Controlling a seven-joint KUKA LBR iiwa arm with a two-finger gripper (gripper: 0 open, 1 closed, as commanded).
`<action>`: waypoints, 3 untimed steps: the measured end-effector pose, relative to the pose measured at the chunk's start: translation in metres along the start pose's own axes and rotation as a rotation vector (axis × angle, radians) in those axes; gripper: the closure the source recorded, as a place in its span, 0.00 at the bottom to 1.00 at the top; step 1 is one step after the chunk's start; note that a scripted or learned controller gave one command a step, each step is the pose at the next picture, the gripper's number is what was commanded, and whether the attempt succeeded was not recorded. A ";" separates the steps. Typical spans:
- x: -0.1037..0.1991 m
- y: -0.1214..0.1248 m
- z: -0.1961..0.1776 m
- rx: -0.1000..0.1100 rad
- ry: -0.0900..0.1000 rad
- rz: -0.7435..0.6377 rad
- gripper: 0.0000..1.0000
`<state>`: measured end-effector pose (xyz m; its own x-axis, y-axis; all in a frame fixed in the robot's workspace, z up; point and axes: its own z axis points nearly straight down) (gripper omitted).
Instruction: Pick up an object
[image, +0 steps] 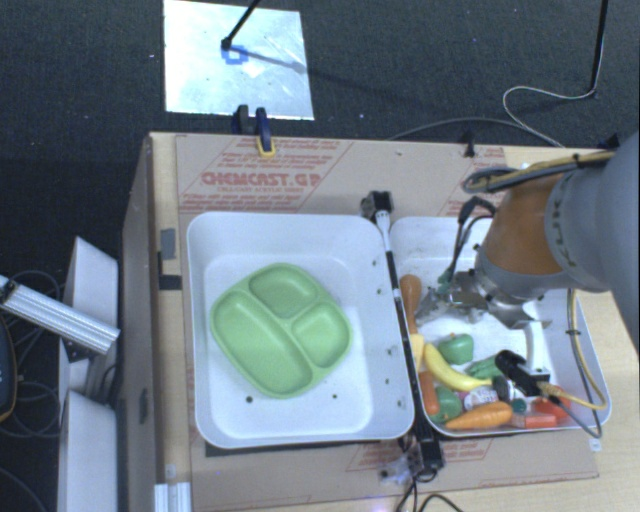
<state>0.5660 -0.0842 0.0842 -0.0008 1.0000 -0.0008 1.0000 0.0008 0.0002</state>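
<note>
While the arm (560, 235) is reaching in from the right, toys are lying heaped along the near edge of the right bin (585, 345). A carrot (478, 417) is lying nearest, flat along the front wall, with a red piece (535, 421) just beside its right end. A banana (450, 369) is curving just behind the carrot, and a green piece (457, 348) is sitting against the banana's far side. Another orange piece (410, 292) is standing by the divider, farther back.

The tool (452, 298) is hanging over the middle of the right bin, behind the heap and near the green piece; whether it is released or clenched cannot be told, and nothing is showing in its grasp. A black part (516, 368) is jutting over the toys on the right.

A green plate (280, 328) with three compartments is resting in the left bin (225, 245), well apart from the toys. Both bins are sitting on the desk (280, 165), whose far part is covered in printed brown board. Beyond the desk, a shiny sheet (238, 58) is lying on the dark floor.
</note>
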 end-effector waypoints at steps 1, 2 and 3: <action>-0.018 0.103 -0.001 -0.002 -0.001 -0.003 0.00; -0.092 0.040 -0.057 -0.004 -0.003 0.000 0.00; -0.070 -0.061 -0.026 0.001 0.001 0.000 0.00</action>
<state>0.5050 -0.1541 0.1098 -0.0004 1.0000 0.0004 1.0000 0.0004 -0.0008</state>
